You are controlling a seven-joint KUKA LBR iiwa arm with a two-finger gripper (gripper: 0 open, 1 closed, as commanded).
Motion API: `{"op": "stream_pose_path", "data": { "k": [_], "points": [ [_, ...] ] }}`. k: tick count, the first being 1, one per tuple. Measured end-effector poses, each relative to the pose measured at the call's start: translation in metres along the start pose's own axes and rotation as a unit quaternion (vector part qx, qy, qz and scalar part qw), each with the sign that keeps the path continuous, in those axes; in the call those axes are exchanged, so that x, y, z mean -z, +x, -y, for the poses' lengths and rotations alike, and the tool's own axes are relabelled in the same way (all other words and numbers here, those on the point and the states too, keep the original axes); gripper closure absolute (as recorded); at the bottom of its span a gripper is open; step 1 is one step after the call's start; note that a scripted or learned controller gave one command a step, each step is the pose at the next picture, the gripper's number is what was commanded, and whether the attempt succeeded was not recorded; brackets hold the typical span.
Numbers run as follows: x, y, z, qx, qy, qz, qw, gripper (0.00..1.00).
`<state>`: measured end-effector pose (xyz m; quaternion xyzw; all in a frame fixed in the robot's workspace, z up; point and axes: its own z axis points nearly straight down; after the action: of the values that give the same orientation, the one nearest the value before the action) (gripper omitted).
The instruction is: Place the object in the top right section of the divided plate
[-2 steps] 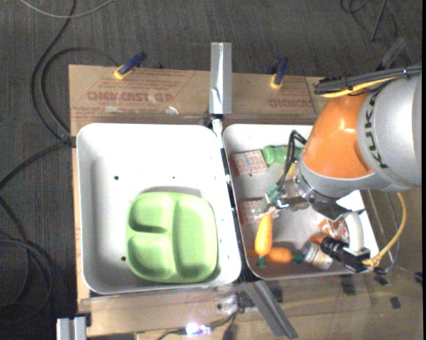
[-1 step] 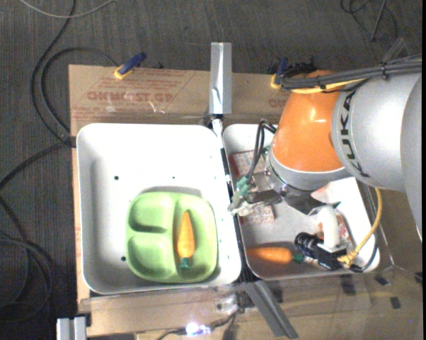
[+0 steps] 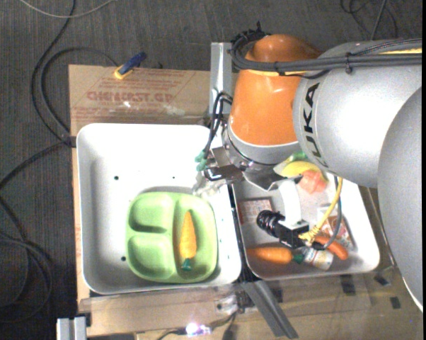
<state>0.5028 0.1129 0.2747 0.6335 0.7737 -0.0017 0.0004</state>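
A green divided plate (image 3: pixel 151 241) sits in the left bin (image 3: pixel 100 190), toward its front right. A yellow-orange toy vegetable with a green tip (image 3: pixel 187 238) lies lengthwise in the plate's long right section. My gripper (image 3: pixel 201 171) hangs over the left bin's right rim, just above the plate's upper right corner. Nothing can be made out held at its tip. The big orange and grey wrist covers the area between the two bins.
The right bin (image 3: pixel 365 261) holds an orange carrot (image 3: pixel 269 255), a small bottle (image 3: pixel 319 258), a small carrot (image 3: pixel 339 250), a yellow-green piece (image 3: pixel 295 167) and a pink piece (image 3: pixel 313 181). A cardboard sheet (image 3: pixel 135 98) lies behind the left bin.
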Motion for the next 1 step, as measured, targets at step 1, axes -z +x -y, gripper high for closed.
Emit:
{"op": "stream_pose_path", "data": {
  "k": [1],
  "points": [
    [0.1123,-0.0430,0.0073,0.060,-0.001,0.001,0.9982,1.00]
  ]
}}
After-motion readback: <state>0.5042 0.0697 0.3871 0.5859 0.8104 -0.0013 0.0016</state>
